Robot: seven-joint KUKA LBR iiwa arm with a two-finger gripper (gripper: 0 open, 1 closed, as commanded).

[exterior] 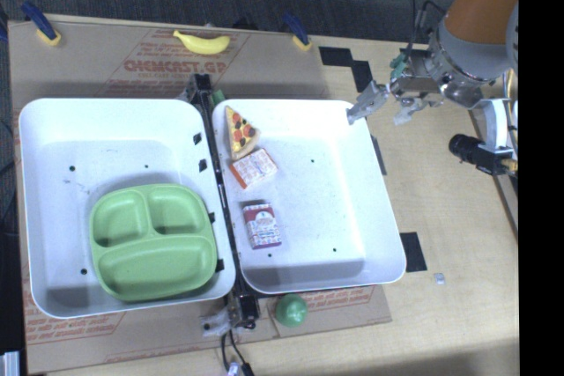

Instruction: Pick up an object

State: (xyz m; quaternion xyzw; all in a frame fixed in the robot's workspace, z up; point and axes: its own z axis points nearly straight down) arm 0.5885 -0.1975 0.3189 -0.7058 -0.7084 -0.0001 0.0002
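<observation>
So far: nothing is lifted; judging by how things lie, the whole pick is left to do.
Tool: the tool [368, 104] hangs over the far right corner of the right bin [352, 216], at the end of the grey arm [471, 31]; its fingers look bare, but how far apart they stand I cannot tell.
Candidates: three small things lie in the right bin, all to the left of the tool and nearer the camera: a pizza-slice toy [240, 130] closest to the tool's level, a pink-and-white packet [253, 168] just below it, and a red carton [262, 225] furthest down.
Left bin: the left bin [53, 145], well left of the tool, holds a green divided tray [154, 240].
Outside the bins: a yellow banana [202, 40] lies far left of the tool on the cardboard sheet [132, 57]; a green ball [291, 310] sits well below the tool, just past the right bin's near rim.
Surface: a pale wooden bench [449, 277] with black tape marks, the cardboard held by blue clamps [41, 22].
Room: dark carpeted floor beyond the bench's far edge.
Remaining: in my judgement, move left and down over one item, descend, close, lift.
</observation>
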